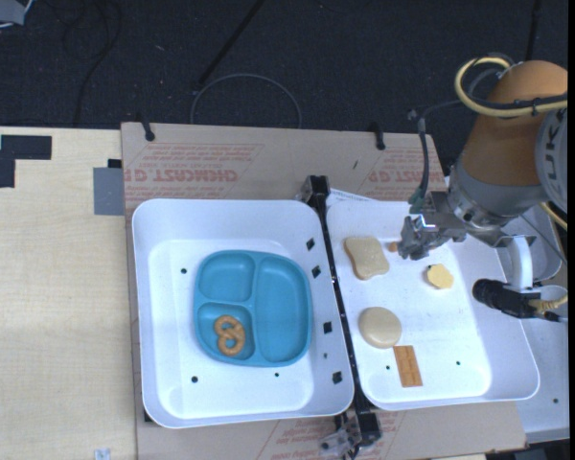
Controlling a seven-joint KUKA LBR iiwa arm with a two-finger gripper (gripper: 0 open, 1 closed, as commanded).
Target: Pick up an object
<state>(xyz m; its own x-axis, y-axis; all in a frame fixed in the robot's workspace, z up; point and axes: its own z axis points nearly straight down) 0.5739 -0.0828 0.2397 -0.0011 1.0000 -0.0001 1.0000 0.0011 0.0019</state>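
Hovering between the bread slice [366, 256] and yellow chunk [440, 277], my jaws' state I cannot tell; descending here risks grabbing nothing.

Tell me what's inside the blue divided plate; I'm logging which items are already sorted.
The blue divided plate holds one pretzel in its front-left compartment. The other two compartments show bare blue. Nothing covers the plate, so nothing inside is hidden.

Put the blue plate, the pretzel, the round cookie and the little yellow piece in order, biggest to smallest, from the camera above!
1. Blue divided plastic plate
2. Round pale cookie
3. Brown pretzel, only slightly smaller-looking
4. Small yellow chunk
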